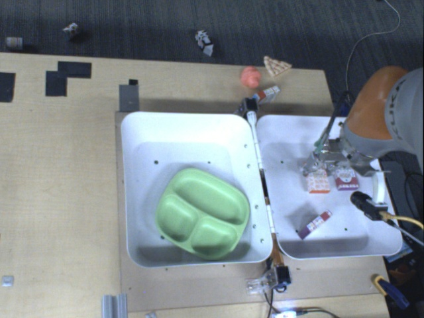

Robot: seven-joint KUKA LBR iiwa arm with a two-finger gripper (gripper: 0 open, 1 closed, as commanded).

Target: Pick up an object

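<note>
Step in hand: approach to grasp, object not yet picked.

- Arm is reaching in over the right bin [291, 144]. Gripper [329, 159] is hanging low over the bin's middle, just above two small items.
- Likely target: a red-and-white packet [318, 183], lying flat on the bin floor directly below the gripper tip. A second packet [344, 180] is lying just beside it, toward the arm. I cannot tell whether the gripper is touching either one.
- How wide the gripper is standing: cannot tell, as the wrist hardware is masking it from this angle. Nothing is visibly being held.
- A purple-and-red tube [313, 224] is lying apart from the packets, nearer the bin's front wall.
- Left bin [139, 177] is holding a green divided plate [202, 212], well apart from the gripper.

Judgement on the next move: it is calling for a straight descent onto one packet only, then a close and a lift. The packets are flat, thin and close together, so the risk is sliding off one or nudging both.
</note>
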